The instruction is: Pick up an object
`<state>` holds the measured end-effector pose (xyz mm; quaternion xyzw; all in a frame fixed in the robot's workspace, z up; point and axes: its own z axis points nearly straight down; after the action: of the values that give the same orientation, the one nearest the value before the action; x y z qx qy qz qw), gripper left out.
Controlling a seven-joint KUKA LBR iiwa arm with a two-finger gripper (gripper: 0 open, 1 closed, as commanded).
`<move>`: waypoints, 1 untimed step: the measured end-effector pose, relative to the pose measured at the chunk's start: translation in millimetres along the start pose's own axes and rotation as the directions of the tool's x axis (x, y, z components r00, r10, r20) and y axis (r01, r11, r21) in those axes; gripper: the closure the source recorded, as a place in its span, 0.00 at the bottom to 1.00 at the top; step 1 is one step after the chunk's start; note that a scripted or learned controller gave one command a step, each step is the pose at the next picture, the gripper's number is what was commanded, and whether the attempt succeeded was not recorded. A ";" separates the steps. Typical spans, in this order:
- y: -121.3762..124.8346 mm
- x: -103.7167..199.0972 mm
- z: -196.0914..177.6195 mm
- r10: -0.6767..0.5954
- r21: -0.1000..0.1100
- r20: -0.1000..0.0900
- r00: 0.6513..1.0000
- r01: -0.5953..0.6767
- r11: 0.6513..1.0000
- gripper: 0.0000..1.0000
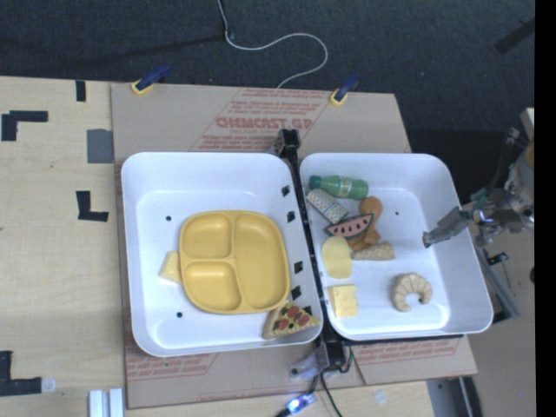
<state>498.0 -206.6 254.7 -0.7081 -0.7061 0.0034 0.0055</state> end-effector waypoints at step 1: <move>2.2 0.2 -5.8 -0.004 -0.011 0.003 1.000 0.004 1.000 0.00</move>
<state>500.3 -206.5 260.4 -0.7068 -0.7074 0.0006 0.0006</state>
